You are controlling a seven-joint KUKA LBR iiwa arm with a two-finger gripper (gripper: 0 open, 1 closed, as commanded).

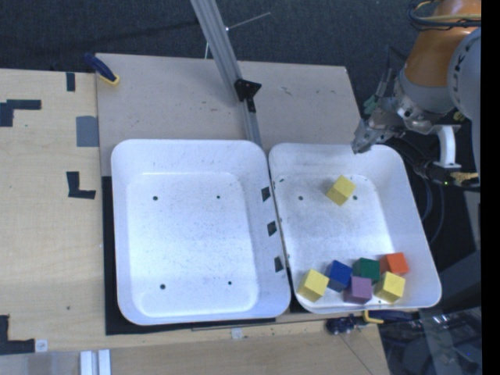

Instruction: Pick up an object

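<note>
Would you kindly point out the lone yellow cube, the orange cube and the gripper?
lone yellow cube (341,190): camera view, on its top face.
orange cube (395,263): camera view, on its top face.
gripper (364,141): camera view, at its fingertips.

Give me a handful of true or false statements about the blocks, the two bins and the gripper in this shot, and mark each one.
1. All the coloured blocks lie in the right-hand shallow white bin. True.
2. One small yellow cube lies apart from the others, nearer the bin's far edge. True.
3. The two-finger gripper holds that lone cube. False: the gripper is above the bin's far rim, away from the cube, with no block at its tip.
4. The small green cube lies alone in the left-hand shallow white bin. False: it sits in the cluster at the right bin's near edge, beside the small blue cube and small orange cube.
5. The small purple cube lies in that cluster. True.
</note>
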